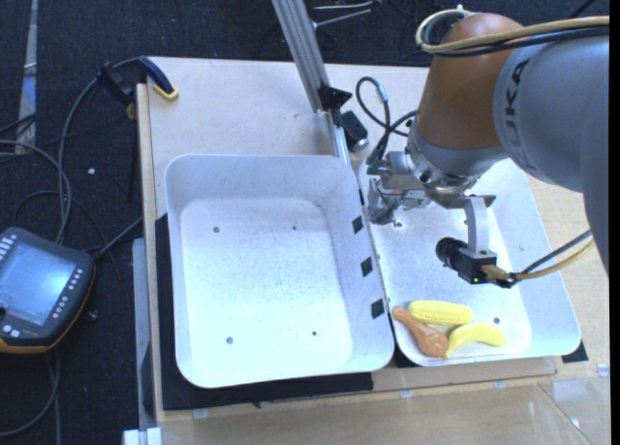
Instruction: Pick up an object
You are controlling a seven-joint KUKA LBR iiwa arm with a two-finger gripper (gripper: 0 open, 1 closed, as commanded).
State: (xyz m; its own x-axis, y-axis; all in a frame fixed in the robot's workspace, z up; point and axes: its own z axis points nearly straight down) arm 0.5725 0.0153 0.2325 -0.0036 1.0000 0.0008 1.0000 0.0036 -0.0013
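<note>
The arm [523, 84] reached in from the right over the right bin [552, 327], the left bin [262, 269] lying beside the gripper [387, 203] toward the view's left. How far the gripper stood open could not be told, and nothing showed in its hold. Well below it in the view, near the bin's front edge, lay a corn cob [441, 312], a banana [475, 336] and an orange piece [423, 333], bunched together. All looked light, hard, smooth toy food, probably slippery; gripping across the cob's middle seemed safest.
</note>
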